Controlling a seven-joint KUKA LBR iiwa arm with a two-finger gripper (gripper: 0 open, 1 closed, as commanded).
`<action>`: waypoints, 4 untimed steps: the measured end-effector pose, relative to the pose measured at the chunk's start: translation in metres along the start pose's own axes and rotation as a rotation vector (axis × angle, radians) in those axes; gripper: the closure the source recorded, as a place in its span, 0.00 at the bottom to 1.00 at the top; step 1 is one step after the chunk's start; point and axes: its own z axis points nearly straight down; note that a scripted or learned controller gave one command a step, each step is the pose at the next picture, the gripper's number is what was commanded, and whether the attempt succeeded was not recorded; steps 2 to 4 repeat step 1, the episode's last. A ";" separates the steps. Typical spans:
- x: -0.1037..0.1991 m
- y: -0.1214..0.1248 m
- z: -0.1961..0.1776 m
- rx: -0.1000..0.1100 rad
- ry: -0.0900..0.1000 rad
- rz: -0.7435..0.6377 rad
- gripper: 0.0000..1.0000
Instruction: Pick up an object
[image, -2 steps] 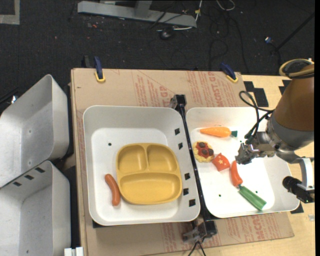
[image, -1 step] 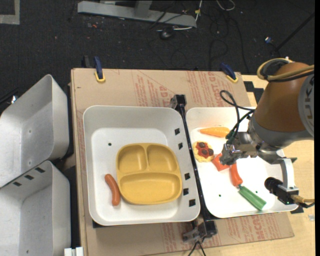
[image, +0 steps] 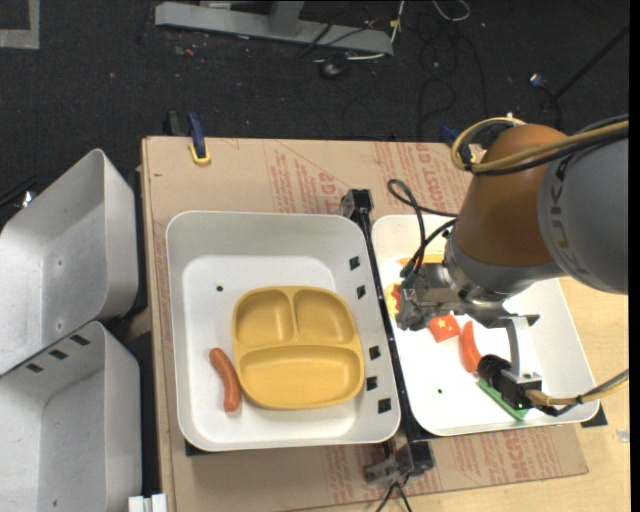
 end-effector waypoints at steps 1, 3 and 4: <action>0.051 0.015 0.008 -0.003 -0.001 0.000 1.00; 0.051 0.015 0.008 -0.003 -0.001 0.000 1.00; 0.051 0.015 0.008 -0.003 -0.001 0.000 1.00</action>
